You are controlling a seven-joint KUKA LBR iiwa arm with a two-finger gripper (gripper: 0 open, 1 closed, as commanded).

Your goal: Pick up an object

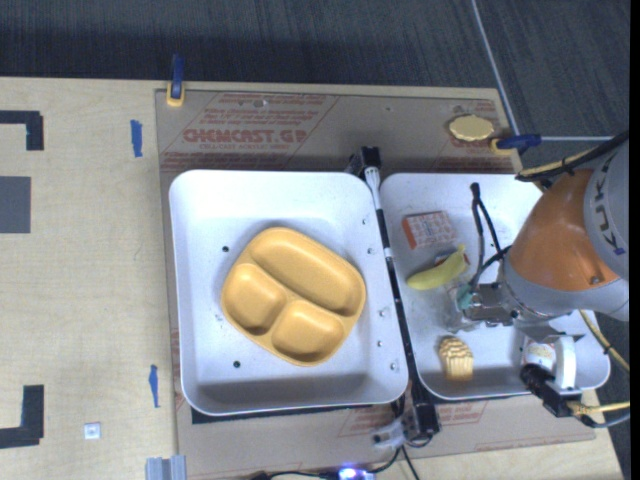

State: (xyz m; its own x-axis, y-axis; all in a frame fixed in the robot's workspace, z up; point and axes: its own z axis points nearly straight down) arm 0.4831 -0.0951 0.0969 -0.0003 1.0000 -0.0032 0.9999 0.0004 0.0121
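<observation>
Hand low in right bin, grip state can't tell. Banana just left of it, long axis slanting up-right; cupcake just below.

Two white bins side by side on a bench. In the left bin, a big yellow tray. In the right bin, a red and white packet, a banana, a little cupcake. Over that bin, the grey and orange arm, gripper low beside the banana
</observation>
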